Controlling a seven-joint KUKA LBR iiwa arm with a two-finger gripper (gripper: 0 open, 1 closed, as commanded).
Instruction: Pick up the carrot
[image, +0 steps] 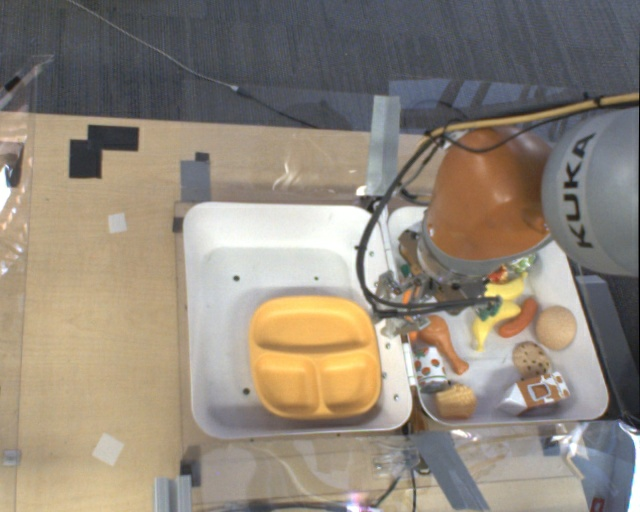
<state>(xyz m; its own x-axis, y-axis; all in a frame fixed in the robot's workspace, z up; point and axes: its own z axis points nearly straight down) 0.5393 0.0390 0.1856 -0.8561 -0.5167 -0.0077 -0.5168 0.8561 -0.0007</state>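
Largely, arm (500, 195) hides right bin (590, 390) contents.

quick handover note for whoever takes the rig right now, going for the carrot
Gripper: down inside the right bin, over its left part, mostly hidden under the arm's orange band; whether it is open or shut cannot be told, and nothing can be seen held.
Carrot: not identifiable for sure; small orange bits show at the gripper among the clutter.
Right bin also holds a chicken drumstick, banana, sausage, egg, cookie and small carton.
Left bin holds a yellow divided tray.
Done: arm lowered into the bin. Left: confirm grasp, lift.
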